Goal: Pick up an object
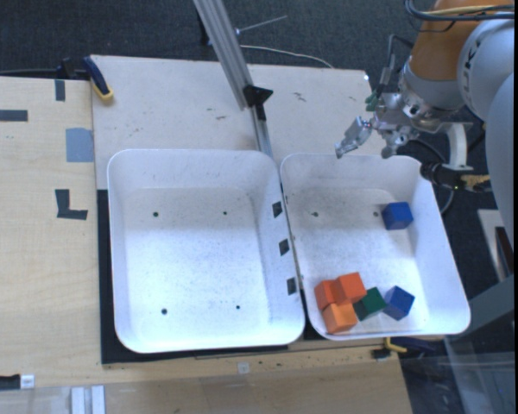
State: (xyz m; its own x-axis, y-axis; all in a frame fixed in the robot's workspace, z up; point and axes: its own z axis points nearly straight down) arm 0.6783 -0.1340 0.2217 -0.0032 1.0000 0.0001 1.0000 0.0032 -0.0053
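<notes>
Leftmost, the left bin (121, 231) sits touching the right bin (432, 222), which holds an orange block (351, 286) against a second orange block (339, 316), a green block (371, 303) and a blue block (400, 301) clustered near its front edge. Another blue block (397, 215) lies apart toward the right wall. Above that bin's back rim hangs the gripper (367, 143), fingers spread, nothing between them.

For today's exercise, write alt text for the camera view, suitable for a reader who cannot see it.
A grey robot arm's gripper hovers above the far rim of the right white bin, holding nothing. That bin holds a lone blue cube and, near its front, a cluster of orange, green and blue blocks.
</notes>
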